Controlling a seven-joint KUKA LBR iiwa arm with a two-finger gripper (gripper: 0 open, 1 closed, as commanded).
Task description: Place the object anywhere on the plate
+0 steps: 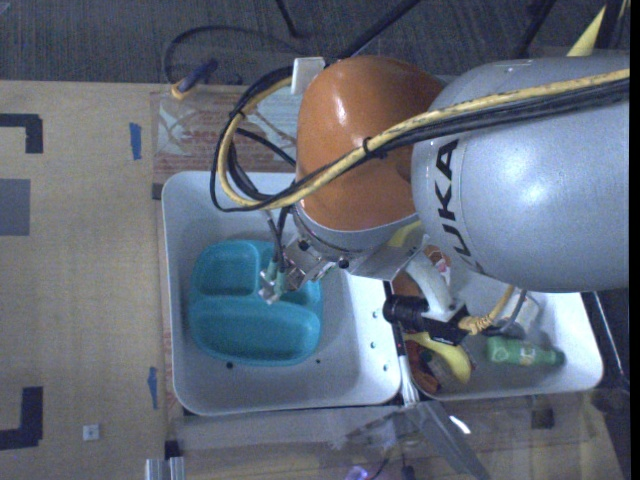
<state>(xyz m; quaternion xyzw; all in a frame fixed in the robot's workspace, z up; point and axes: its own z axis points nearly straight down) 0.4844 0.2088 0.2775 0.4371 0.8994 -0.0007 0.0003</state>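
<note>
Teal plastic plate [252, 308] looks stiff; the tool [272, 286] hovers over it, grip unreadable, any object likely small and light.

From my seat I see two shallow white bins side by side on the bench: the left bin [180, 298] and the right bin [585, 353]. In the right bin a green bottle [520, 352] lies on its side, near a yellow banana [447, 356]; beside the banana sits something dark I cannot identify. The bench top [80, 268] is tan, marked with black corner brackets [25, 133] and short blue tape strips [135, 141]. Beyond the bench, dark carpet [120, 18].
</note>
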